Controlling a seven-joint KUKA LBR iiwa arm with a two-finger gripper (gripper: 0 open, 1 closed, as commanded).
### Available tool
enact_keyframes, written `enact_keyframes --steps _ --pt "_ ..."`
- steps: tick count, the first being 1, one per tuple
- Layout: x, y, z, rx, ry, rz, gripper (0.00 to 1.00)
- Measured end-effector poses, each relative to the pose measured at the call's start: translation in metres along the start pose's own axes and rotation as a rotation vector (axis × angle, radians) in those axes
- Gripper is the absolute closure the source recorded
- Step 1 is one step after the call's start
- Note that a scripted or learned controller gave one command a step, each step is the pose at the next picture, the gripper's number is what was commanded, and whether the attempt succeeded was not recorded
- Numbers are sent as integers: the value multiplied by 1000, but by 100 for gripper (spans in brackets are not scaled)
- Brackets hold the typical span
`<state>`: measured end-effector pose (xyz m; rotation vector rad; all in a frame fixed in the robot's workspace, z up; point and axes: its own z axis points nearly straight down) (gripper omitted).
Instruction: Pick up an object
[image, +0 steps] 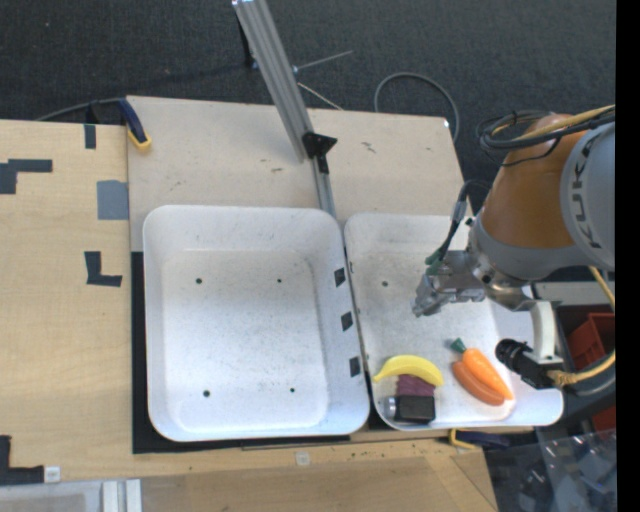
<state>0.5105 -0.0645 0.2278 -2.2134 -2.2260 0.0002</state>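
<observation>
My gripper (430, 299) hangs over the middle of the right bin (385, 250), its tip pointing left and down. A yellow banana (408, 368) lies near the bin's front edge, below the gripper. A dark maroon and black block (414, 397) sits right in front of the banana, touching it. An orange carrot with a green top (479, 376) lies at the front right of the bin. All three objects rest on the bin floor, apart from the gripper.
The left bin (240, 320) sits beside the right one, with a raised divider between them. A slanted metal pole (290, 95) runs from the top down to the bins' back edge. A black cable part (515, 360) hangs beside the carrot.
</observation>
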Motion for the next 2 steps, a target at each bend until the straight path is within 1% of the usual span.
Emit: enact_keyframes --steps 1,2 --pt "55 -8 -8 0 1 -2 100" --pt "117 -15 -3 1 0 -2 100"
